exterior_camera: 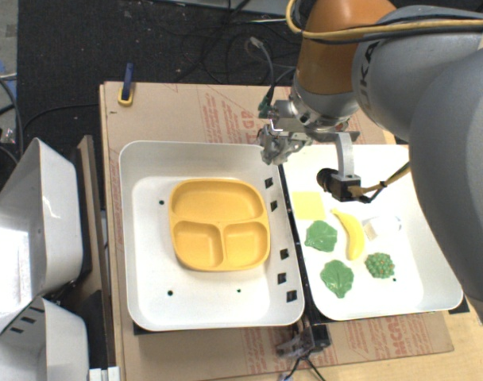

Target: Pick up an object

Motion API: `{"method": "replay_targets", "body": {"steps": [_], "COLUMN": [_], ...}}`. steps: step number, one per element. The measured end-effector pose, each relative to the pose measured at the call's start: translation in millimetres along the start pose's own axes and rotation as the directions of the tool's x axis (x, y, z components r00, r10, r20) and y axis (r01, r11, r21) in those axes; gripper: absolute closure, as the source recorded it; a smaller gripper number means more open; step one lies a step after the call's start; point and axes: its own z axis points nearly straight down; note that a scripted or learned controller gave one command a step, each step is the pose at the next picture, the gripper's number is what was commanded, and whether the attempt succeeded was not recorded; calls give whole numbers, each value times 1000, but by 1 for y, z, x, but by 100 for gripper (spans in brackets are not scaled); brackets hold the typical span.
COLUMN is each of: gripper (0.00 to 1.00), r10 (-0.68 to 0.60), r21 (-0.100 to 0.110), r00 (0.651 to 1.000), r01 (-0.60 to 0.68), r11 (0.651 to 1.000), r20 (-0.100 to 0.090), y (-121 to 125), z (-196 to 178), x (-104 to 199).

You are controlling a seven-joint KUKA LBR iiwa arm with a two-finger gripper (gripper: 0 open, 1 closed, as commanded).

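the grey arm point(432, 78) comes in from the right side of the view and fills its upper right, its thick link sloping down toward the left. its orange band point(341, 10) sits at the top of the wrist, with a yellow cable looped around it, and the grey wrist section below points downward. the hand point(277, 145) hangs at the end of the wrist, small and metallic, too cluttered to tell how its fingers stand.

The grey arm point(432, 78) is cut off by the top and right edges and hides the right white bin's point(400, 296) far corner; small clear item point(380, 226) beside the yellow banana point(350, 234) is indistinct
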Motion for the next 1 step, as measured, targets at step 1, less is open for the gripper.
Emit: {"method": "replay_targets", "body": {"steps": [1], "gripper": [100], "r10": [0], "r21": [-2], "r00": [1000], "r01": [0], "r11": [1000], "r20": [0], "y": [-6], "z": [-2], "x": [47]}}
